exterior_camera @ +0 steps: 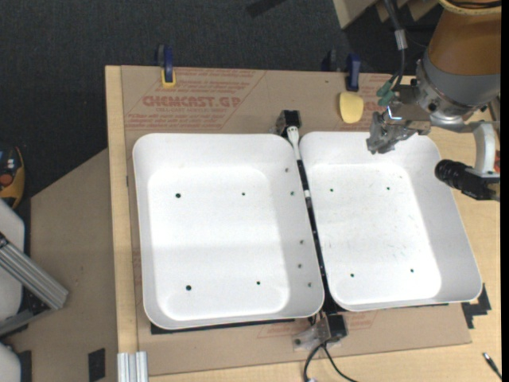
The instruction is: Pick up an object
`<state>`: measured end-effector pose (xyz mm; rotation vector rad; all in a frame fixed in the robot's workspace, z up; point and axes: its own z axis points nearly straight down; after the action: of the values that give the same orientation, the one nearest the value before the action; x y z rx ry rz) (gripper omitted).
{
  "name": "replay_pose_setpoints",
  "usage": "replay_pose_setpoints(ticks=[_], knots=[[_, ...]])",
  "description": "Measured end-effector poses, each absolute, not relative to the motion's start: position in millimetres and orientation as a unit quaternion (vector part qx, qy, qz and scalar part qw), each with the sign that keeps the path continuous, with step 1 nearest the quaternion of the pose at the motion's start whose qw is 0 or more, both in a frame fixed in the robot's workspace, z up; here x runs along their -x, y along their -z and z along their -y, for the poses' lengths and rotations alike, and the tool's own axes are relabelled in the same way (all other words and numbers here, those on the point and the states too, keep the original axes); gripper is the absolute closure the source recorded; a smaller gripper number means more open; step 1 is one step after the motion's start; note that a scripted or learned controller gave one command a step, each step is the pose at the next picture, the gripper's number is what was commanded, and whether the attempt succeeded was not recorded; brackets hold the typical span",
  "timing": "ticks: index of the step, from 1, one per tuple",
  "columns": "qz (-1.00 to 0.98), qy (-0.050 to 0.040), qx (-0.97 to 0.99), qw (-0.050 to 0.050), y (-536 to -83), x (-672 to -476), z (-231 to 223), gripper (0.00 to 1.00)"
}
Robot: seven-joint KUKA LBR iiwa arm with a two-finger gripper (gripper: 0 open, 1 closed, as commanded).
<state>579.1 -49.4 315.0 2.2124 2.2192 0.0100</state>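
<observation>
You have two white bins (219, 237), one yellow object (351, 107) just behind the right bin (382, 225), and two blue clamps (166, 60).

Bright, even light — perhaps slightly soft.

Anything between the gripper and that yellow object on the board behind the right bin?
Nothing visible. The gripper hangs over the right bin's back edge; the yellow object lies just to its left, with bare board between.

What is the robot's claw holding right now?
Nothing that I can see. The grey two-finger gripper hangs over the right white bin's top edge, nothing between its fingers.
</observation>
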Motion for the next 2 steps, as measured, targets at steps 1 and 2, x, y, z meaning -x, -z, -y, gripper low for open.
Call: replay_pose_setpoints(ticks=[1,2], knots=[[-0.704,0.0005,-0.71,0.003,-320.9,-569.3,132.4,1.0],[-0.709,0.0008,-0.706,-0.002,-272.7,-571.5,70.3,1.0]])
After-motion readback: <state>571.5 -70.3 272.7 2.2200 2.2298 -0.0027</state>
